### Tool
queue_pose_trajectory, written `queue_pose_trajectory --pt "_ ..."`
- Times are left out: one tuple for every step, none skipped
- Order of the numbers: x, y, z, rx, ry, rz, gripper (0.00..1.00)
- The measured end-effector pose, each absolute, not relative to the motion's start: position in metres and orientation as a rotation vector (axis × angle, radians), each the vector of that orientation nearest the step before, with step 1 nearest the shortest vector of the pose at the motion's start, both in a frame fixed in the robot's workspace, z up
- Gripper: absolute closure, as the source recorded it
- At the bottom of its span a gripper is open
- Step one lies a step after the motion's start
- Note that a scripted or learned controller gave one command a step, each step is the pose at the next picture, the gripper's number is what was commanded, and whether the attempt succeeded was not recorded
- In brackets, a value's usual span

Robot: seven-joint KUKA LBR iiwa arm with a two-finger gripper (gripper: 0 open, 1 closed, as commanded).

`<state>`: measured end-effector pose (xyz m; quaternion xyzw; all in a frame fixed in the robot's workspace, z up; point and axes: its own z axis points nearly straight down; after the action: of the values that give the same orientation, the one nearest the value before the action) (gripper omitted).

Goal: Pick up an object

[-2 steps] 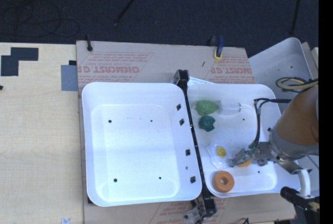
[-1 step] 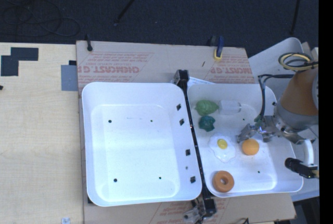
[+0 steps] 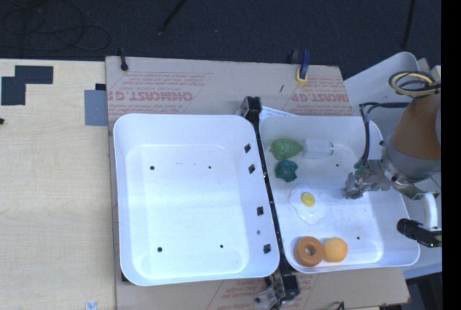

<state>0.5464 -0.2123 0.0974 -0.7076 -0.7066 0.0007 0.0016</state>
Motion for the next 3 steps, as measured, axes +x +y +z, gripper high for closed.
queue_pose_trajectory --pt "0.545 -0.213 0.107 -2.221 -2.214 0.004 1.00" --pt "0.546 -0.213 0.106 -2.222 -2.213 0.003 0.00" --pt "0.613 -0.213 0.087 -2.220 -2.227 -0.003 0.00"
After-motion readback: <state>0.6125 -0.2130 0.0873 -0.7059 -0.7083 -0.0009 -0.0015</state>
